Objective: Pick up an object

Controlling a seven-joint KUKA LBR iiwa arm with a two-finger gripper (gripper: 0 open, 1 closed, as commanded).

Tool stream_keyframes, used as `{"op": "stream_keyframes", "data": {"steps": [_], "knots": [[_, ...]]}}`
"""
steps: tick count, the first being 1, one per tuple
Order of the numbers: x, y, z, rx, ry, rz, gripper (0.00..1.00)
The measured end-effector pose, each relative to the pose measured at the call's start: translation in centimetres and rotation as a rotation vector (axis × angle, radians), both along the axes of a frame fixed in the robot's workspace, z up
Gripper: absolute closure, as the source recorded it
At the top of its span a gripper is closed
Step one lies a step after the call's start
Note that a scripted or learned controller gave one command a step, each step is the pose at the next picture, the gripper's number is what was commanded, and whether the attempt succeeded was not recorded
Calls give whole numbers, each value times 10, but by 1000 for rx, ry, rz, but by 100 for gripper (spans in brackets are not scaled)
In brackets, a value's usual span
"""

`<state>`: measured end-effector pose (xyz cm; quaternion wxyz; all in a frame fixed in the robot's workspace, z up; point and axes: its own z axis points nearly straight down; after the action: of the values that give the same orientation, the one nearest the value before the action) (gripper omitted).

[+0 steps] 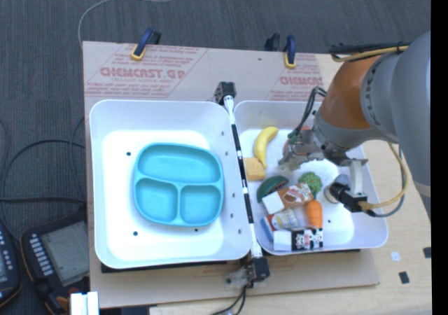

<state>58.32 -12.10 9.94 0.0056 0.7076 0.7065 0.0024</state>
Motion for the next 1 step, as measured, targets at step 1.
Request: {"op": "stream_keyframes", "data": {"steps": [1], "knots": [[0, 0, 0, 0, 0, 0, 0]]}}
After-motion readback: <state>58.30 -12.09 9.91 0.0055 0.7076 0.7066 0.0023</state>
